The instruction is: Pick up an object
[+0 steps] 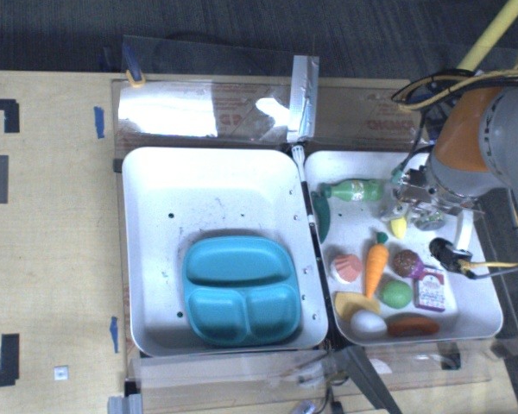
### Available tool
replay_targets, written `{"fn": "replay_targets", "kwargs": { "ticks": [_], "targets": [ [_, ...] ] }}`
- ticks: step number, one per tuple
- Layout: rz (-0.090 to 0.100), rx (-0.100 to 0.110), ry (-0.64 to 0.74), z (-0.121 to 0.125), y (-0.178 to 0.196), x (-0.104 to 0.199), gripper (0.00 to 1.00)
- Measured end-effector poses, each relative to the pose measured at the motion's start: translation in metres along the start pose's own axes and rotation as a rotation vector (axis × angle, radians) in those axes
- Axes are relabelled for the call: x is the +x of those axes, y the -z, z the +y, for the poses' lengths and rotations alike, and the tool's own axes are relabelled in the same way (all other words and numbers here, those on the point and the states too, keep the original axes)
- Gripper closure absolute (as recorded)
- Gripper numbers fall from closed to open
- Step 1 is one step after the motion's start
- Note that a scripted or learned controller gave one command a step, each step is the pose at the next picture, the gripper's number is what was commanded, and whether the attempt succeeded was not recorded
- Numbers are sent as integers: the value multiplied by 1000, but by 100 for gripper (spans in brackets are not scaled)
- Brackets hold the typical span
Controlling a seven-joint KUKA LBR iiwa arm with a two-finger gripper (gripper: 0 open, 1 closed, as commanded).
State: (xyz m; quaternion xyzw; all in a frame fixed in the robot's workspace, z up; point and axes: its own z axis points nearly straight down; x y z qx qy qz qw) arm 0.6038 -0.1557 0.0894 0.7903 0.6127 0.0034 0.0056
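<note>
Bench: wooden bench top with black and blue tape marks, bearing two white bins side by side
Left bin: holds a blue compartment tray, lying toward the near wall
Right bin: holds the small toy foods, crowded in its near half
Candidates: carrot upright in the middle, pink piece just beside it on the left, white egg at the near wall, green ball, brown round piece, red sausage, small purple packet, green bottle lying at the far wall
Arm: grey with orange band, reaching in from the right
Gripper: low over the far right part of the right bin, a small yellow piece just under it
Jaws: I cannot tell if they are open or closed, the metal parts hide them
Step in hand: in my judgement, the descent toward an object; nothing is seen lifted
Next move: it calls for closing on one object only, probably the yellow piece, then a straight lift; the carrot top is near and could be pushed
</note>
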Motion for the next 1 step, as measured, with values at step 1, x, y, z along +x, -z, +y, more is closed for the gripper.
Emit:
{"fn": "replay_targets", "kwargs": {
  "ticks": [1],
  "targets": [
    [6, 5, 87, 2, 111, 108, 100]
  ]
}}
